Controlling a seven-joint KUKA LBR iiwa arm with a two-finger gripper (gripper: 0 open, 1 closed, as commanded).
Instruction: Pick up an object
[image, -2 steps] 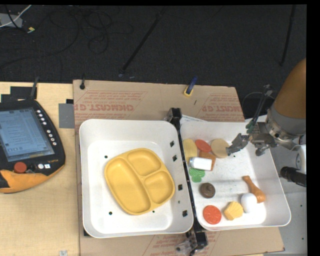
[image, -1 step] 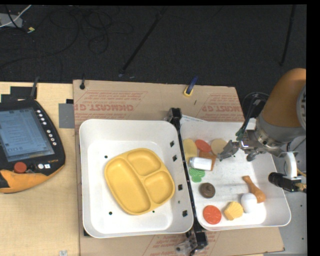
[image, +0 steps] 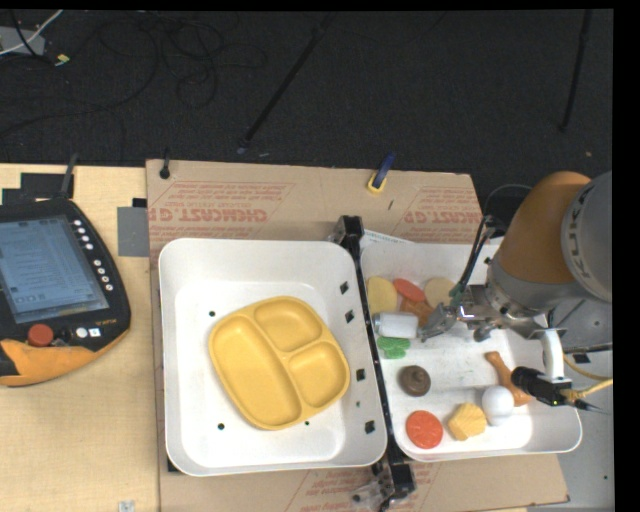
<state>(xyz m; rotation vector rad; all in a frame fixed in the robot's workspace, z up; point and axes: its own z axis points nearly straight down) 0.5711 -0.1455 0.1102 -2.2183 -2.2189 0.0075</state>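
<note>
Low over the right bin (image: 560, 440), the gripper (image: 432, 327) reaches leftward, fingers' state unclear.

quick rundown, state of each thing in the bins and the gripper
yellow divided plate: lying flat in the left bin, compartments up
gripper: low over the right bin, by the green and white pieces
brown round piece: loose on the bin floor
orange-red disc: lying flat at the near edge
yellow chunk: beside the disc
white ball: resting by the yellow chunk
</note>
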